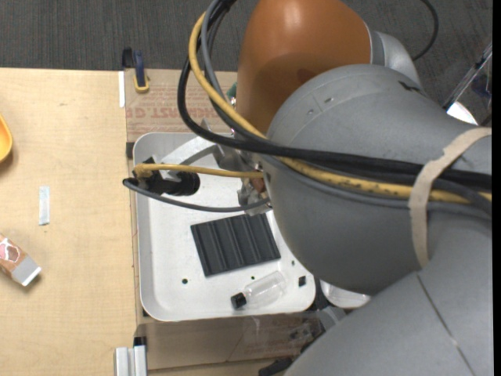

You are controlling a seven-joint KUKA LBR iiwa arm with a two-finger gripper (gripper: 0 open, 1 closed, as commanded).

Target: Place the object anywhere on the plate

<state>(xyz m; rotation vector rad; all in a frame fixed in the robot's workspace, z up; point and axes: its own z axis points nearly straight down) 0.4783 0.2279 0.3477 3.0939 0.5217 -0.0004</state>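
Arm (368,178): the grey housing and orange band covered the view from 12 round to 5 o'clock. It reached in from 3 o'clock and hung over the right half of the white bin (156,288). Black and yellow cables (205,108) looped off it toward 9 o'clock.

Bench (63,131): bare wood on the 9 o'clock side, with a small wrapped item (17,263) near the left edge.

Ribbed dark pad (235,244): flat in the bin's middle.

Plate: not identified with certainty. A pale rounded rim (344,296) peeked from under the arm at about 5 o'clock. Judged the likeliest candidate, but too little was exposed to confirm.

Gripper (250,193): only bits of metal hardware were visible at the arm's lower edge, just above the pad. Could not tell how far open it was, nor whether it held anything.

Object: judged to be the small clear bottle (262,291) with a black cap, lying on the bin floor near the 6 o'clock wall, just below the pad and apart from it. Its long axis ran from 8 o'clock, the cap end, to 2 o'clock.

Key relation: the bottle lay at roughly 6 o'clock from the gripper hardware, with the pad between them. The candidate rim sat at 3 o'clock from the bottle, near it.
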